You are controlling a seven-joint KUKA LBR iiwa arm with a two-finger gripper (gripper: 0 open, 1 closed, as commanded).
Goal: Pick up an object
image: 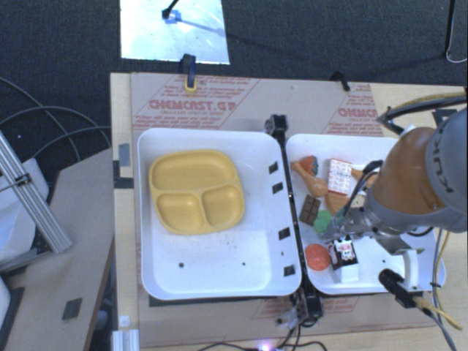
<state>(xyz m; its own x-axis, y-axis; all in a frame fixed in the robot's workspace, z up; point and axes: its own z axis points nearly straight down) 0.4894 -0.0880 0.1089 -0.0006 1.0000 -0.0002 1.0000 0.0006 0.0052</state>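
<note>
Here, tool [342, 253] state unclear, above a flat orange-red disc [317, 257].

I see the worktop [123, 196] as a pale wooden board, most of it covered by a brown protective sheet [241, 99] printed with red lettering. A blue and yellow clamp [189, 74] grips the sheet at the far edge, and a small black clamp [340, 80] sits further right along that same edge. Two shallow white bins rest side by side on the sheet: the left bin [212, 269] and the right bin [322, 280], their inner walls touching along a black divider strip [287, 189]. Beyond the far edge, a shiny metal plate [172, 17] lies on the dark carpeted floor [51, 42].
</note>
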